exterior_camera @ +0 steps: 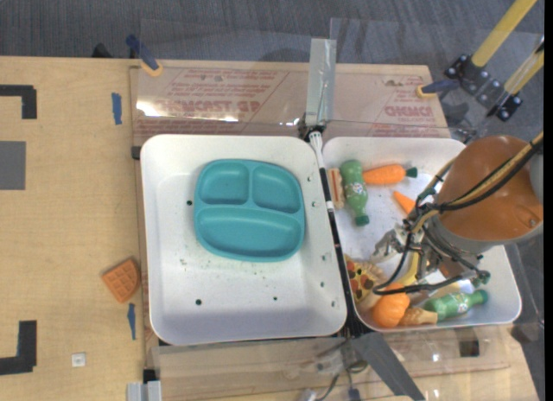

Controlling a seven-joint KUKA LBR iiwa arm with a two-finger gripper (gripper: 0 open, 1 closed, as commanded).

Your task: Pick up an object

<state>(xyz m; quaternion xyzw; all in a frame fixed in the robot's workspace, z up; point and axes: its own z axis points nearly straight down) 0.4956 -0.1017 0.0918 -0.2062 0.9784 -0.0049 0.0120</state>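
My gripper (399, 245) is down in the right bin (508, 304), below the orange band of the arm (488, 190), with cables across it. Toy food lies around it: a green bottle (352, 190) and a carrot (384, 175) at the far left of the bin, a small orange wedge (403, 202) just above the gripper, a pizza slice (361, 279) to its lower left, and an orange fruit (390, 308) and a second green bottle (454, 304) along the near rim. I see nothing clearly held between the fingers.
The left bin (164, 244) holds a teal divided plate (251, 209). A brown waffle toy (121, 280) lies on the wooden bench left of the bins. A clear panel and metal post (321, 79) stand behind the bins.
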